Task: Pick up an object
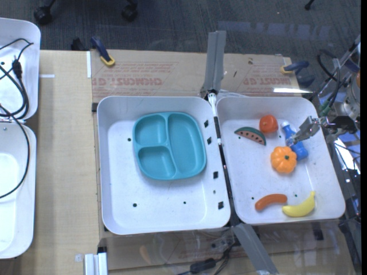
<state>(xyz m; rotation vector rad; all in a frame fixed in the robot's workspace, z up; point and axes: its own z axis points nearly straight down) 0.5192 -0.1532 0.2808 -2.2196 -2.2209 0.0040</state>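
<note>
The blue object (295, 142) lies in the right bin (321, 171), toward its far right part, just right of the orange-red ball (268, 124) and just beyond the small pumpkin (284, 160). Its white upper end points to the far side. The pincer (299, 134) reaches in from the right and sits directly over this object, its metal fingertips (309, 125) at the object's upper part. Whether the fingers are spread or pressed together cannot be told; contact with the object cannot be confirmed either. The pincer covers part of the object, so its full shape is hard to make out.

In the same bin, a watermelon slice (251, 135) lies left of the ball. A sausage (270, 201) and a banana (300, 206) lie near the front wall. The left bin (114, 199) holds a teal divided plate (170, 145). Both bins rest on the table (63, 153). The arm itself is cut off at the right.
</note>
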